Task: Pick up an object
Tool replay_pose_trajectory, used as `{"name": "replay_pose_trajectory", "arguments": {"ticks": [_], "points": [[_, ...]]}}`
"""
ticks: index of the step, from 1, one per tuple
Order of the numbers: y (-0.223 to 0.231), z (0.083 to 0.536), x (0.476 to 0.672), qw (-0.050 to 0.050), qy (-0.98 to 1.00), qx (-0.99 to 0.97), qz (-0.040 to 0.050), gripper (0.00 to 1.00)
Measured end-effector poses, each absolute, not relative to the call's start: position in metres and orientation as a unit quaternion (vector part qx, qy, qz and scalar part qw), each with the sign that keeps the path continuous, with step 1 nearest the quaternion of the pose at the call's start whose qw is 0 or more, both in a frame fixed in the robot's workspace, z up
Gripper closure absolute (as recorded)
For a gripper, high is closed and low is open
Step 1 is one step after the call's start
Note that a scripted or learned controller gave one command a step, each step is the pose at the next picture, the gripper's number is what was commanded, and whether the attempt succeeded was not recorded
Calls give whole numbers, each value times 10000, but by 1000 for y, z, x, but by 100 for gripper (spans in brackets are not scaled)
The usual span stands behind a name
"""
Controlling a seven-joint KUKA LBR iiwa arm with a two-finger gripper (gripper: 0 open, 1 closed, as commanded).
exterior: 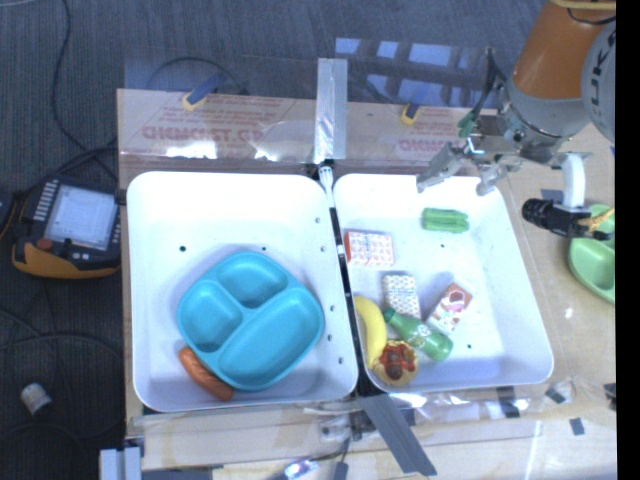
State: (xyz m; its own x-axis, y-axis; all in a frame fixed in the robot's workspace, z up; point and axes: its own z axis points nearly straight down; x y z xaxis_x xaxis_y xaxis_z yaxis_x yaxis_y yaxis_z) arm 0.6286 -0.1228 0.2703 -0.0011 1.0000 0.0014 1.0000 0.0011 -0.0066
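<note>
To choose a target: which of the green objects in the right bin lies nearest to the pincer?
The plain green block, alone near the bin's far edge, just below the pincer. The green bottle lies among the clutter near the front.

right bin [520,298] contents | green block [444,220] flat, far end | patterned box [368,248] | small carton [401,293] | red-white carton [452,306] | green bottle [420,336] lying | banana [370,330] left wall

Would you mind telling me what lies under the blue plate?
An orange sausage-like toy pokes out from under the blue plate's near-left edge in the left bin. Its far end is hidden beneath the plate.
</note>
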Motion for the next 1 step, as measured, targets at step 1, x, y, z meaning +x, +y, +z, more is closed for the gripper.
{"name": "replay_pose_trajectory", "arguments": {"ticks": [1], "points": [[-162,193,512,31,-7353,-6778,22,0]]}}
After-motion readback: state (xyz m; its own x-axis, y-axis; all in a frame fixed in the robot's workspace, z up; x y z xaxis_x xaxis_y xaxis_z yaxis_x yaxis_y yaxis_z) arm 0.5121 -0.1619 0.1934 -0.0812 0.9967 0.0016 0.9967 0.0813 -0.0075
